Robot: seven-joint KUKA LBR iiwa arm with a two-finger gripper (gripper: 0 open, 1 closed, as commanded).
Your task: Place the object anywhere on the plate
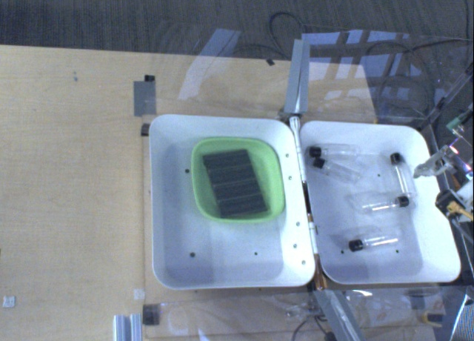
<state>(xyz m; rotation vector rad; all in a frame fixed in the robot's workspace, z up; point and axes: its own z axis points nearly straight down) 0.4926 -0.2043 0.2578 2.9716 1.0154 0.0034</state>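
Note:
A green square plate (275,184) sits in the left white bin (222,258), toward its back. A dark grey ridged rectangular block (235,182) lies flat on the plate's middle, slightly turned. Part of my gripper (446,166) shows at the far right, over the right rim of the right bin (415,265). It is well away from the plate and the block. Nothing can be seen held in it.
Several clear tubes with black caps lie loose in the right bin, such as one at the back left (337,156), one upright along the right side (398,175) and one near the front (372,242). A metal divider (305,199) separates the bins. Cables run behind the bench.

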